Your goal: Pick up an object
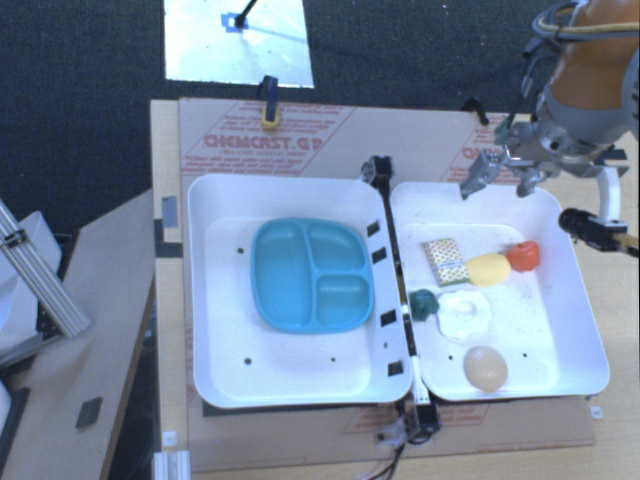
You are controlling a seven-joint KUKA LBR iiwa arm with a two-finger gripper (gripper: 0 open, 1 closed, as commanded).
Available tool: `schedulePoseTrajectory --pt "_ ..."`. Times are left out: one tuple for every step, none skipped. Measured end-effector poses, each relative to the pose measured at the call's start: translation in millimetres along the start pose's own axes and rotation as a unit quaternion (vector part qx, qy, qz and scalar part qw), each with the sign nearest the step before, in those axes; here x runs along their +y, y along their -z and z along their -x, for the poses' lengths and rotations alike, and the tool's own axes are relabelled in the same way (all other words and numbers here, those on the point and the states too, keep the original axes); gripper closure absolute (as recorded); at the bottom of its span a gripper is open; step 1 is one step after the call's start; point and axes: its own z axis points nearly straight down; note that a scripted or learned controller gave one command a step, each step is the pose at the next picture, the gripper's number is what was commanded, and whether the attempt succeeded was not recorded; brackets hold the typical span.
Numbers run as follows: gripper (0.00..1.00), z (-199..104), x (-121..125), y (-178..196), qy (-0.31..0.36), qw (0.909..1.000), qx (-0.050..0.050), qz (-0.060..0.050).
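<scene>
My gripper (499,176) hangs open above the far edge of the right bin (575,313), with nothing between its fingers. Below it in that bin lie a patterned yellow packet (445,261), a yellow lemon-shaped piece (488,269), a red-orange piece (523,256), a dark green piece (424,303), a white fried-egg shape (464,313) and a tan egg (486,368). All of these rest on the bin floor, apart from the gripper.
The left bin (215,268) holds a blue divided plate (309,274). A black clip divider (390,268) runs between the bins. A yellow clamp (270,118) sits at the board's far edge. A black fixture (590,230) juts in at the right bin's rim.
</scene>
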Motion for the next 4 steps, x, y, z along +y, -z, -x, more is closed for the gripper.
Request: schedulePoseTrajectory --pt "0.0 1.4 8.4 -58.1 -0.001 1.0 0.0 -0.002" --pt "0.0 5.4 5.4 -118.6 -0.001 1.0 0.0 -0.001" --pt "0.0 14.4 5.9 -165.7 -0.001 1.0 0.0 -0.001" --pt "1.0 14.2 7.6 -151.9 -0.001 1.0 0.0 0.001"
